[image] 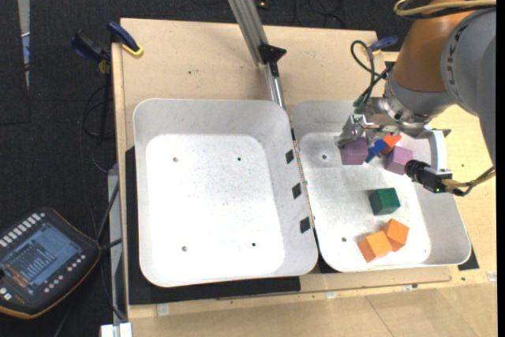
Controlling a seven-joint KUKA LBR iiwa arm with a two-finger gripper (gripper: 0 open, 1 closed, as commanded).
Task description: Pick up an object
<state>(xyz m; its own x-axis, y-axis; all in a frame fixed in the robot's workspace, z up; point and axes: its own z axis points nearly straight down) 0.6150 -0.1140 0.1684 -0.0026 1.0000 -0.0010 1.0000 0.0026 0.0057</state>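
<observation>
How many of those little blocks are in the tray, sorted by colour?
Purple blocks: 2
Green block: 1
Orange blocks: 2
Total: 5, all in the right bin. Small blue and orange bits under the gripper are too unclear to count.

White bins: two, a left bin and a right bin, side by side on the bench.
Robot arms: one, grey with an orange band.
Grippers: one.
Orange blocks: two, one just beside the other, in the right bin.
Green blocks: one, in the right bin.
Purple blocks: two, one under the gripper, one near it.
Small blue and orange piece: one, between the purple blocks; its make-up is too small to tell.
Blue clamps: two, one at the bench's far left corner, one at its far right.
Handheld control pads: one, on the floor at left.
</observation>
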